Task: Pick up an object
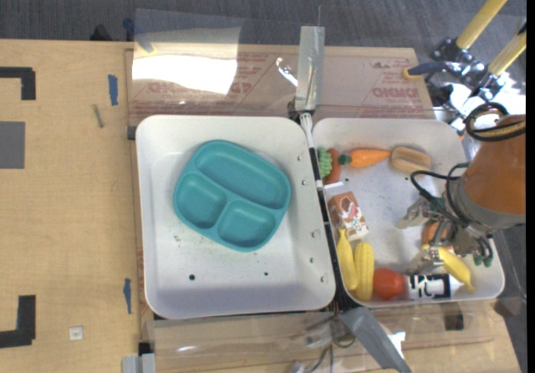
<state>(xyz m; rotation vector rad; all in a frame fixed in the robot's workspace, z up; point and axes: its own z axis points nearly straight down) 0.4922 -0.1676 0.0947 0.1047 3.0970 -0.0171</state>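
Observation:
My gripper (422,236) hangs low over the right side of the right bin (393,196), below the arm's orange band (501,177). Its fingers (414,214) stand apart, so it looks open. A small orange piece (430,232) shows between them; I cannot tell whether they touch it. A yellow banana (456,268) lies just right of the gripper, and a black-and-white can (430,285) lies just in front of it. A red tomato (387,283) and yellow corn (363,263) lie along the bin's front edge.
At the back of the right bin are a carrot (368,157), a bread roll (410,159) and a green item (324,164). A small printed box (349,214) lies near its left wall. The left bin (159,196) holds a teal divided plate (231,194).

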